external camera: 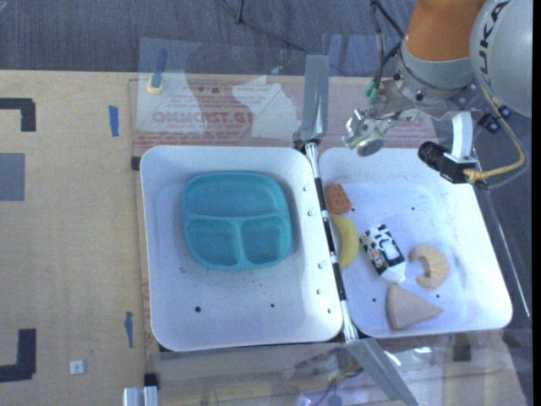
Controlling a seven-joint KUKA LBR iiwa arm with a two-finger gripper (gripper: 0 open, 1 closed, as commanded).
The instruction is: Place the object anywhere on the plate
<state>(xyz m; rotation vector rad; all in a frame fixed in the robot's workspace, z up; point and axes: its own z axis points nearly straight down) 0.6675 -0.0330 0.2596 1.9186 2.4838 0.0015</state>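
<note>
Camera view: two white bins, one arm (473, 32).
Left bin (161, 294): one teal plate (238, 219), three sections, nothing on it.
Right bin (473, 227): five objects, none on the plate: wedge (409, 305), banana (344, 238) against the divider, curved pastry (431, 265), black-and-white object (383, 248), orange block (337, 198).
Gripper (365, 135): over the right bin's far edge, holds nothing; spread or closed, cannot tell.
</note>
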